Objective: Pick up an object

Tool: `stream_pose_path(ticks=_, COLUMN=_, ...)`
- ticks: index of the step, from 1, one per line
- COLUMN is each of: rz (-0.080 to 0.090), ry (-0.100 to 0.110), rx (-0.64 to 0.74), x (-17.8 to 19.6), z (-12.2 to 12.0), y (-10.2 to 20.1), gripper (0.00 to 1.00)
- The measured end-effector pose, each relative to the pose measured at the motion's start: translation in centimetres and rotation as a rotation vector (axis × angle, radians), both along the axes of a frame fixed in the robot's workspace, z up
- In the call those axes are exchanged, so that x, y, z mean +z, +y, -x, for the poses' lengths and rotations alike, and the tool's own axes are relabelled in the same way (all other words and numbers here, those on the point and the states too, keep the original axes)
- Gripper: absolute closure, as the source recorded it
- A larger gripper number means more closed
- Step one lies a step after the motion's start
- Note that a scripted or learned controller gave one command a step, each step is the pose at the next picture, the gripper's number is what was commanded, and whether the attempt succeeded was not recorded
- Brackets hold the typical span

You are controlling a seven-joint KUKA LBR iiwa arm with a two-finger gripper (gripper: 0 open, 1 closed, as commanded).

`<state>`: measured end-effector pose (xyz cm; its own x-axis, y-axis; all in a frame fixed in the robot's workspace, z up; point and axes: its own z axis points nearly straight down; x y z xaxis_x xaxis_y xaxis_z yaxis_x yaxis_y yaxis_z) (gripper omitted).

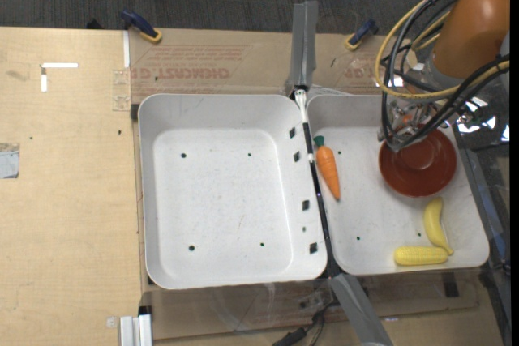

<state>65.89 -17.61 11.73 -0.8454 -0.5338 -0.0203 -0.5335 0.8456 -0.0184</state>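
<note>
Tool (408, 143) hangs low over red bowl (418, 166) in right bin (478, 251), likely lining up on rim; grip state hidden, cannot tell. Carrot (327, 169) lies beside divider, banana (435, 223) and corn cob (421, 256) near front corner. Left bin (154, 198) alongside.

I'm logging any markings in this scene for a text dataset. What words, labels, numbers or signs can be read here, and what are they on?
Red printed lettering on the cardboard sheet behind the bins: upside down and blurred, too faint to read reliably.
Carrot, red bowl, banana, corn cob and both white bins: no text visible.
</note>
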Motion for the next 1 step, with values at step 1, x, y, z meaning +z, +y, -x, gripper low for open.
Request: stream_pose_path(ticks=1, rz=-0.004, ry=0.024, rx=0.197, x=7.25, z=-0.04, y=-1.31, gripper=1.00)
